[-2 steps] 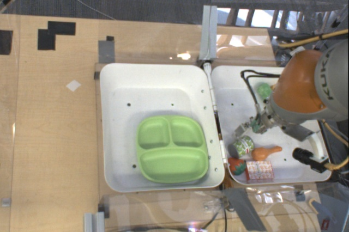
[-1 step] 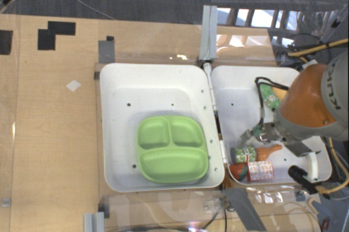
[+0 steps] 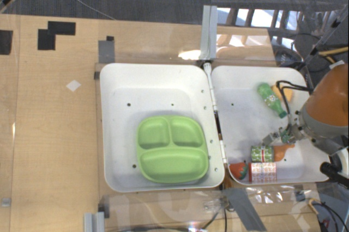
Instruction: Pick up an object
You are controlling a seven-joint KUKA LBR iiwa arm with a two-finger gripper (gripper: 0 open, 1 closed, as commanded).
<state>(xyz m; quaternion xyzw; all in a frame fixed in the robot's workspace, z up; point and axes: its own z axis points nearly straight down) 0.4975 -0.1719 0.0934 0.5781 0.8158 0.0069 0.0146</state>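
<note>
Gripper sits low in the right bin, right above an orange item, but it's small and blurry, so can't tell how it's set. Arm runs off the frame. Next to it: a red-green-white patterned box over something red. Green bottle lies further back, hiding a yellowish thing. Green divided plate in the left bin.
</note>
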